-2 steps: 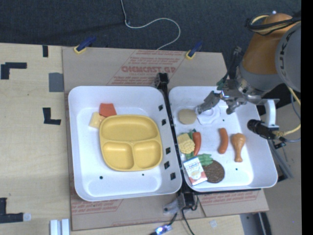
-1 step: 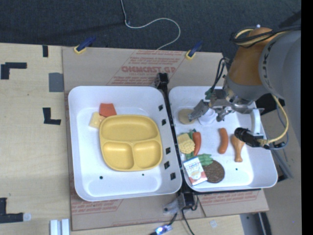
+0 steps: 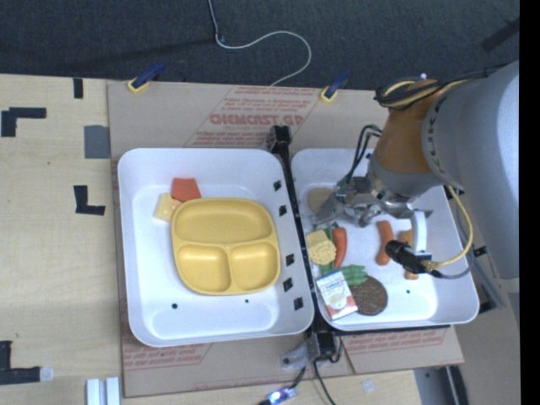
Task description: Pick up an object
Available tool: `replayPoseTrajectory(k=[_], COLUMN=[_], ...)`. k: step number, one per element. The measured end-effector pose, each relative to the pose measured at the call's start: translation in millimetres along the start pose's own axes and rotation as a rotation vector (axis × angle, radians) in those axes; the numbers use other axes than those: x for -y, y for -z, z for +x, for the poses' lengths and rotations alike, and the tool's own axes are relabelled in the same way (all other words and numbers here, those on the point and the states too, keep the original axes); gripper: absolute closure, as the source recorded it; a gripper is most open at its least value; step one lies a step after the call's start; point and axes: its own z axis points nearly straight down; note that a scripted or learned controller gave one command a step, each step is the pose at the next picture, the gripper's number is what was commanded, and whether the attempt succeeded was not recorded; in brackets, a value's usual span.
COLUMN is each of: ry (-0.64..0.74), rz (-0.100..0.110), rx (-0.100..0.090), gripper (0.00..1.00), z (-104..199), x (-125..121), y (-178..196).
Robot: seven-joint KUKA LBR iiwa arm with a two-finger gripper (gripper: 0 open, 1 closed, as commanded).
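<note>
The right bin (image 3: 447,306) holds several toy foods: a yellow corn-like piece (image 3: 320,248), an orange carrot (image 3: 340,244), a red sausage (image 3: 385,240), a green leafy piece (image 3: 353,272), a brown round patty (image 3: 369,296) and a small printed packet (image 3: 335,294). My gripper (image 3: 340,212) hangs low over the left part of this bin, just above the corn piece and the carrot. The grey arm with its orange band (image 3: 405,137) comes in from the upper right and covers the bin's back part.
The left bin (image 3: 139,226) holds a yellow divided plate (image 3: 226,245), with an orange block (image 3: 186,189) and a pale yellow block (image 3: 164,207) at its upper left. Black clips line the wall between the bins. A white cable loops across the dark floor behind.
</note>
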Motion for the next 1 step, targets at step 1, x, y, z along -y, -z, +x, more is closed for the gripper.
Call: replayPoseTrajectory(k=[1], ry=[0.0], rz=[-0.007], rx=[0.001], gripper=[0.0], z=[0.7], x=[0.2], y=[-10.5])
